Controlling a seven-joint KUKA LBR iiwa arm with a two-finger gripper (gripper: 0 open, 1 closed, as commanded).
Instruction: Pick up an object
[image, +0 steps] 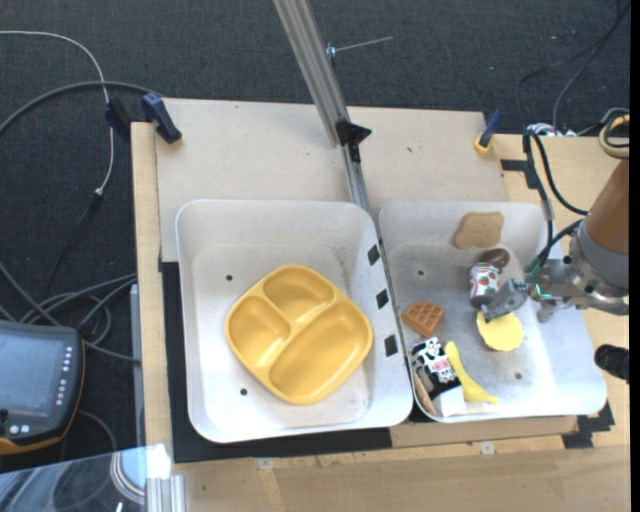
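So far nothing is picked up. The tool (512, 296) hangs low in the right bin (560, 400), just above a yellow round toy (501, 333). I cannot tell how wide it is.

Even, bright overhead light fills the bench, shadows soft and short. The white bins (200, 240) glare slightly (almost washed out), the dark floor stays dim, and fine detail looks soft.
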